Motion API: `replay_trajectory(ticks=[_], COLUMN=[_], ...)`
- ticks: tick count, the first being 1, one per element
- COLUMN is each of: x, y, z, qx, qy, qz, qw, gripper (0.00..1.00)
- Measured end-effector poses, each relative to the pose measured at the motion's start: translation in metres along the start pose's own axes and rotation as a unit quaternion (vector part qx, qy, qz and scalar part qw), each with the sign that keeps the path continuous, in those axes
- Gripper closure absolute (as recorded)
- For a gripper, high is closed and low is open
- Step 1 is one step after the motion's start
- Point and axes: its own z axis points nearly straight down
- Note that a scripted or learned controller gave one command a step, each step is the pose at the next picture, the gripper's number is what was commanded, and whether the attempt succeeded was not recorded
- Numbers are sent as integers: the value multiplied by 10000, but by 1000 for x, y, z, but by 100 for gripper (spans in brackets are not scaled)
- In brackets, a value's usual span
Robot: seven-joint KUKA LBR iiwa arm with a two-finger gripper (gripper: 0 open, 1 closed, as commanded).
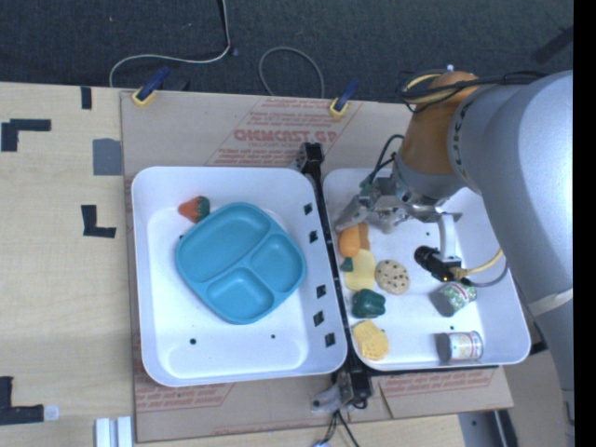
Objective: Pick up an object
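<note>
tool [358, 214] above orange piece [350, 240], cookie [392, 276] near

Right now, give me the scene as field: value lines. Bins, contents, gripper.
left bin: blue divided tray; small orange and green toy at the tray's upper-left edge
right bin: orange piece, yellow piece, cookie, green piece, yellow corn-like piece, two small cans
gripper: low over the right bin's upper-left part, just above the orange piece
grasp: cannot tell
arm: enters from the right
</note>
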Motion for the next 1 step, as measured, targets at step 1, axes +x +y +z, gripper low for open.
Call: replay_trajectory(ticks=[1], x=[2], y=[18], z=[1], qx=[9], qy=[11], qz=[-3], qw=[10000], gripper=[0])
